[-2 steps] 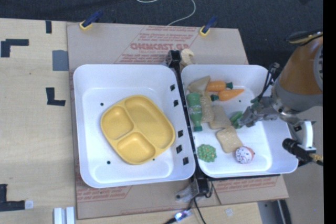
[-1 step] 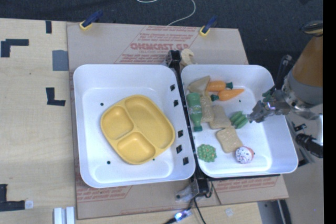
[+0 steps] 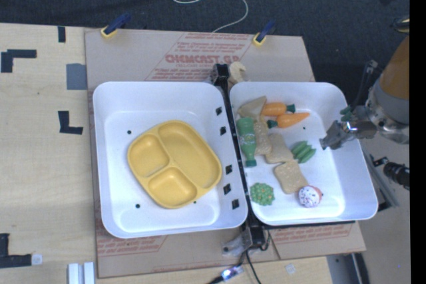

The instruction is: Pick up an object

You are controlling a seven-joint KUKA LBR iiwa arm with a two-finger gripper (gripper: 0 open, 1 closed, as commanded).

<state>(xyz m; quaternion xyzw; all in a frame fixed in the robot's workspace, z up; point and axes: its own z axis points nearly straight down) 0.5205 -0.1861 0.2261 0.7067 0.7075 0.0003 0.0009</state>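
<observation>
The tool (image 3: 333, 140) hangs over the right edge of the right bin (image 3: 356, 169), and I cannot tell how it is set. The toy food lies to its left, and the green pod (image 3: 303, 151) is nearest. The pod's long side slants up toward the tool.
</observation>
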